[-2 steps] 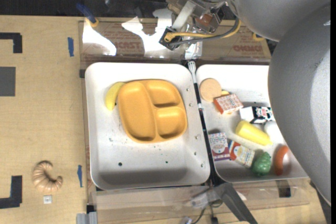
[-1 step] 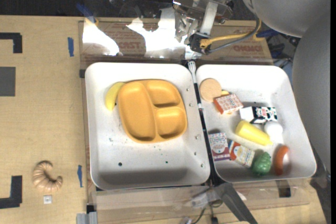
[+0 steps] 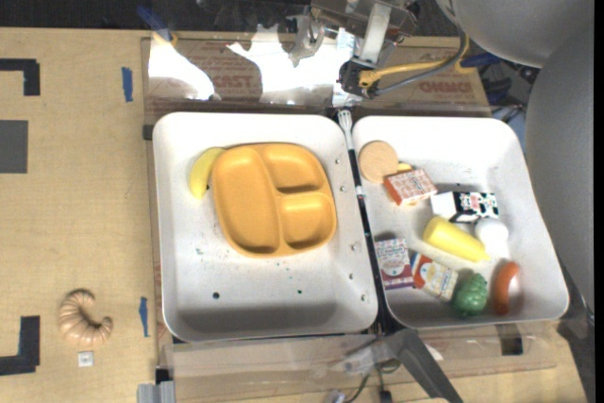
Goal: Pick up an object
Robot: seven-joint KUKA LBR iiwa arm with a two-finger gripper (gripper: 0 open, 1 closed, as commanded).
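One orange tray [image 3: 274, 198] lies beside a banana [image 3: 200, 173] in a white bin [image 3: 245, 311].

Landmark: divided plate [image 3: 274, 198], lying in the left bin [image 3: 179, 297].
Banana [image 3: 200, 173] is at the plate's left edge, partly under it.
Right bin [image 3: 543, 231] sits right of the plate. In it, nearest the plate, are a round biscuit [image 3: 377, 160] and a small carton [image 3: 392, 260]. Broccoli [image 3: 470, 294] is farther right and forward.
Croissant [image 3: 83, 316] is on the bench [image 3: 75, 156], left and forward of the plate, outside both bins.
My claw [image 3: 304, 42] hangs behind the plate, past the bins' far rim.
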